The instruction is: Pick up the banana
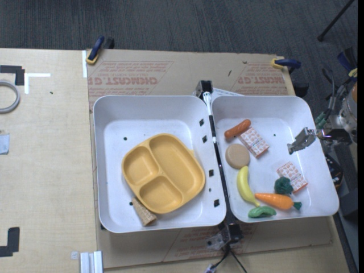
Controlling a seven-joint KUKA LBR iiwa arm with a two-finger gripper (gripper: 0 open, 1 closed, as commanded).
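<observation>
The banana (245, 185) is yellow and lies lengthwise in the lower middle of the right bin (267, 108). A round tan biscuit (237, 155) touches its upper end and an orange carrot (276, 200) sits at its lower end. My gripper (298, 143) hangs over the right side of that bin, up and to the right of the banana and well apart from it. Nothing is visibly held in it.
Also in the right bin are a red sausage (237, 129), two cracker packs (254, 141) (292, 176), a broccoli piece (283, 185) and a green pod (261, 211). The left bin (108, 152) holds a yellow divided plate (164, 172) and a waffle cone (143, 212).
</observation>
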